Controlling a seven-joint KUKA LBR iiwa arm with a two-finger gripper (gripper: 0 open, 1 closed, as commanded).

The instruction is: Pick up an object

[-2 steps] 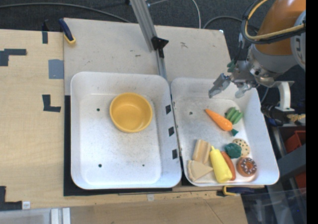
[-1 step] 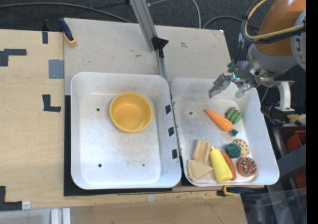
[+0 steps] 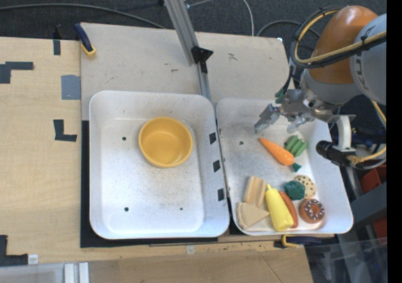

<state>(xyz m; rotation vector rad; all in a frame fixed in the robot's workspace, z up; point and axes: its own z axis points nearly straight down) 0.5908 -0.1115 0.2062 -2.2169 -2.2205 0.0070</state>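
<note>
Objects to pick: eight toy foods, all in the right bin, none between the gripper's fingers.
Bench [image 3: 38, 150]: one, pale wood, carrying a lighter board under the bins.
Arm [image 3: 352, 49]: one, grey with an orange band, reaching in from the right over the right bin's upper right corner.
Bins: two, shallow and white, side by side and touching along their inner edges; left bin [image 3: 110, 213], right bin [image 3: 242, 125].
Metal post [image 3: 182, 18]: one, slanting down from the top to the join between the bins.
Bowl [image 3: 166, 142]: one, yellow, upright, in the upper middle of the left bin.
Gripper [image 3: 284, 120]: one, over the upper part of the right bin, fingers spread apart and pinching nothing; the carrot lies just below it, apart from it.
Carrot [image 3: 277, 150]: one, orange, lying at a slant in the middle of the right bin, its green top [image 3: 295, 145] to its right.
Banana [image 3: 279, 209]: one, yellow, at the bin's bottom edge, touching the bread.
Bread pieces: two, tan; one slice [image 3: 255, 191] above, one wedge [image 3: 251, 216] in the bottom left corner.
Sausage [image 3: 290, 208]: one, red-orange, squeezed between banana and doughnut.
Doughnut [image 3: 311, 211]: one, brown-iced, in the bottom right corner.
Cookie [image 3: 304, 184]: one, pale with dark specks, just above the doughnut.
Green piece [image 3: 294, 189]: one, dark green, beside the cookie; kind unclear.
</note>
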